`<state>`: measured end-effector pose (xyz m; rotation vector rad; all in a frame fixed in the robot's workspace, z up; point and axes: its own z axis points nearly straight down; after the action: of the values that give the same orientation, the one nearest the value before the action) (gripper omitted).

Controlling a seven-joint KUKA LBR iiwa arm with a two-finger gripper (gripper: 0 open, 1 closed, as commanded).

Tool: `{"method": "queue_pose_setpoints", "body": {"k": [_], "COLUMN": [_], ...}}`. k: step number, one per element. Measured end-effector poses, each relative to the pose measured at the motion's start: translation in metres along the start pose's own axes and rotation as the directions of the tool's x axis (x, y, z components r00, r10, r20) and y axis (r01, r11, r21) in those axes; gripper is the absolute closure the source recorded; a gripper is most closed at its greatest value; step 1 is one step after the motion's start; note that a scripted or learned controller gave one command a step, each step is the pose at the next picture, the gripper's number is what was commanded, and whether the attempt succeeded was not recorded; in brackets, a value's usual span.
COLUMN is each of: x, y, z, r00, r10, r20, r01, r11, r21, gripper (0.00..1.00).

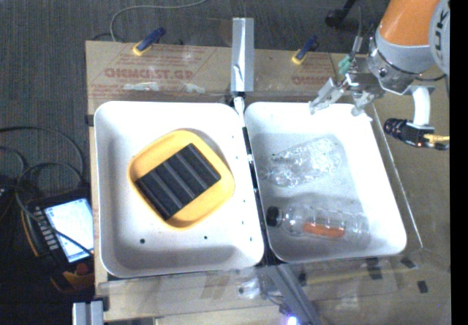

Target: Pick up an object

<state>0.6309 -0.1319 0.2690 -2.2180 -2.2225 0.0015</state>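
Nearest, left bin (117,243) holds a yellow tray with black ribbed insert (181,178), lying flat and unobstructed. Right bin (391,232) holds a crumpled clear bottle (303,161) and, nearer, a capped clear bottle (318,221), both on their sides, candidates for picking. Gripper (341,100) hovers over that bin's far edge, fingers apart, holding nothing.

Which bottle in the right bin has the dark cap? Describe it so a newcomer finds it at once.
Start at the right bin, the one nearer the arm. Two clear plastic bottles lie in it; take the one along the near edge. Unlike the crumpled bottle above it, it has a dark cap at its left end and an orange patch inside.
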Motion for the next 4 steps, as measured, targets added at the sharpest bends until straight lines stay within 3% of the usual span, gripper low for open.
{"method": "queue_pose_setpoints", "body": {"k": [1, 2, 3, 4], "x": [0.04, 0.029, 0.031, 0.043], "y": [-0.007, -0.023, -0.039, -0.097], "z": [0.009, 0.143, 0.174, 0.086], "r00": [0.997, 0.998, 0.983, 0.978], "r10": [-0.076, -0.062, -0.185, -0.211], "r20": [0.002, 0.001, 0.008, 0.0], "r01": [0.076, 0.062, 0.185, 0.211], "r11": [0.997, 0.998, 0.982, 0.978], "r21": [0.0, 0.002, -0.024, -0.002], "gripper": [0.0, 0.0, 0.0, 0.0]}}
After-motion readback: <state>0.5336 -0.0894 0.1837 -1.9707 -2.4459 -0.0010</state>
